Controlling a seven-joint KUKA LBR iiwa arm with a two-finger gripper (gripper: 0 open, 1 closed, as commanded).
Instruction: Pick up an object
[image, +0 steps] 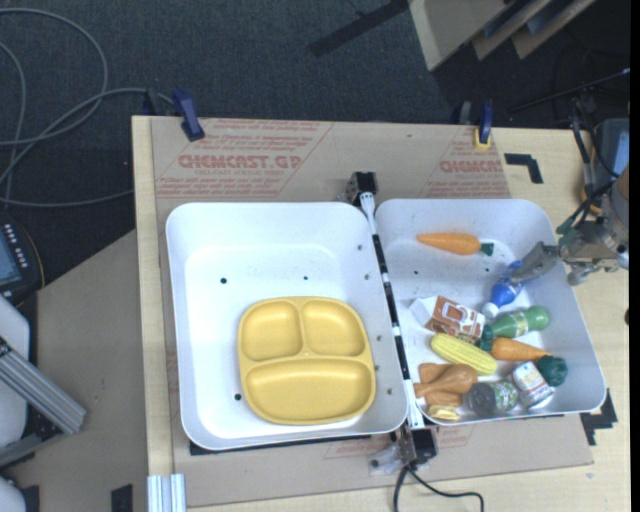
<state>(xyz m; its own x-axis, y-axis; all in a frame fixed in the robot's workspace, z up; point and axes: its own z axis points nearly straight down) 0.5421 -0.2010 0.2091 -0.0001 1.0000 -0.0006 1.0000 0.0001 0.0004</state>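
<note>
The blue bottle (505, 292) looks like the likeliest pick: it lies in the right bin (440, 215), just below and left of the gripper (535, 262), which hangs over the bin's right side. From here I cannot tell how the tool is set, so I won't call it either way, and nothing is visibly held in it. The trouble I'd expect comes from crowding. The green bottle (519, 322) lies just beside the blue one, and the snack packet (456, 319), the corn cob (463, 353) and a small carrot (517, 349) are packed close below. A descent slightly off could nudge a neighbour or pinch two things at once. The bottle is rounded, so it may also roll or squirt out. The long carrot (449, 242) lies well apart, an easier target.
</note>
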